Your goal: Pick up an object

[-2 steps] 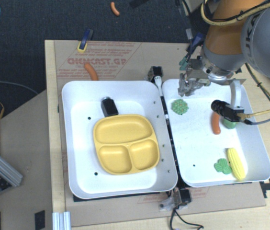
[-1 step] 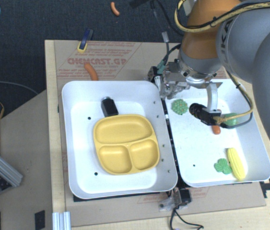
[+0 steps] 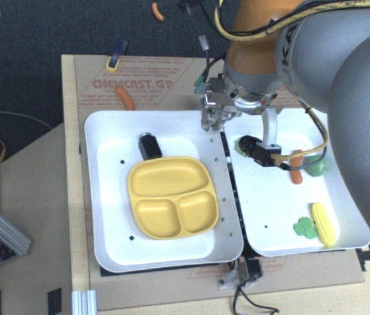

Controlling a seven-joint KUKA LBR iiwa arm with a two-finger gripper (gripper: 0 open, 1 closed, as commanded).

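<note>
Here, the gripper [image 3: 215, 119] is seen over the far end of the ridge where the left bin [image 3: 103, 176] and the right bin [image 3: 346, 195] meet, just beyond the far right corner of the yellow divided plate [image 3: 172, 195]. Whether it is open or closed cannot be told, and nothing is seen held in it.

The plate is laid flat in the left bin, with three compartments facing up. A small black object [image 3: 149, 146] is set just beyond the plate's far edge, close against it.

To the right of the plate, across the ridge, a pale green piece [image 3: 242, 144] is partly hidden by the robot. Farther right of the plate, an orange stick [image 3: 296, 174] and a green rounded piece [image 3: 316, 168] are found just beside each other. Level with the plate's near edge and well to its right, a yellow corn cob [image 3: 324, 223] is laid against a green leafy piece [image 3: 304, 227].

Beyond the plate, outside the bins, an orange sausage-shaped piece [image 3: 126, 98] is laid on the cardboard sheet [image 3: 172, 77], a blue and yellow item [image 3: 115, 56] at the sheet's far edge, and a small orange bit [image 3: 157, 11] on the dark floor farther still
</note>
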